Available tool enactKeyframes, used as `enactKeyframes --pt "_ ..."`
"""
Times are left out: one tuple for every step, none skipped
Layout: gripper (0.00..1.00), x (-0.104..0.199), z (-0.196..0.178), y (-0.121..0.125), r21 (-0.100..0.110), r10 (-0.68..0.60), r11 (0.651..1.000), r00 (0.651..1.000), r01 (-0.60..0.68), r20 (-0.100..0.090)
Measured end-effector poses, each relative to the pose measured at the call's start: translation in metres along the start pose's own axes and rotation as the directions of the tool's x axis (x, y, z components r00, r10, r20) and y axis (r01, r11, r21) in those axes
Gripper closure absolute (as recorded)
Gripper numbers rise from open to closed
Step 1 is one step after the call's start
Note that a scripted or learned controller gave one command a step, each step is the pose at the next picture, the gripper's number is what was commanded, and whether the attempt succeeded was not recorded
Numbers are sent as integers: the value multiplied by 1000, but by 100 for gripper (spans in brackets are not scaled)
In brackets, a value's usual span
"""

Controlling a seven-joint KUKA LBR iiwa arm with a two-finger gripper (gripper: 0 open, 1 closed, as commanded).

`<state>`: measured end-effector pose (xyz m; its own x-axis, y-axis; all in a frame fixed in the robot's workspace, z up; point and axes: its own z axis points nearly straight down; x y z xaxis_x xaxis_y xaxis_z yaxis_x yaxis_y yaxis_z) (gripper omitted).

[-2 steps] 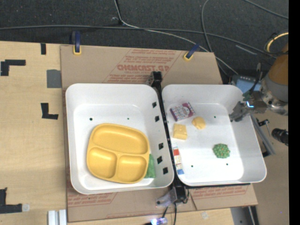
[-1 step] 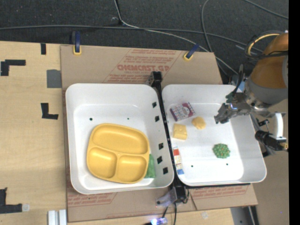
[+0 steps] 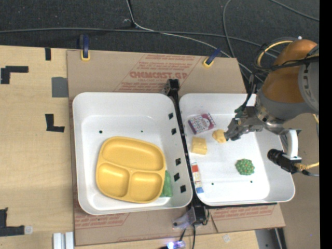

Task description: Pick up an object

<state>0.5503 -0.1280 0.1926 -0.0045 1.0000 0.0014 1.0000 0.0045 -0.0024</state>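
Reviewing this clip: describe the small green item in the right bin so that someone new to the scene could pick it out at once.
Start at the right bin, the one the arm reaches over. On its floor toward the near right corner, below the hand, lies a small green bumpy ball, apart from everything else. The yellow pieces and the purple packet sit further left; it alone in this bin is green and round.

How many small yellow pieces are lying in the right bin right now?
2. One yellow piece lies near the right bin's left side, below the purple packet. The other yellow piece sits right of it, beside the gripper. More could be hidden under the arm.
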Motion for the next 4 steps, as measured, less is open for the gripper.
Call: enactKeyframes --pt "100 51 5 -2 0 -1 1000 1000 1 0" --pt "100 103 6 -13 1 -1 1000 1000 1 0" --pt "100 146 -8 -17 -2 -2 1000 1000 2 0" --pt "100 201 -26 -20 -2 -3 1000 1000 3 -1"
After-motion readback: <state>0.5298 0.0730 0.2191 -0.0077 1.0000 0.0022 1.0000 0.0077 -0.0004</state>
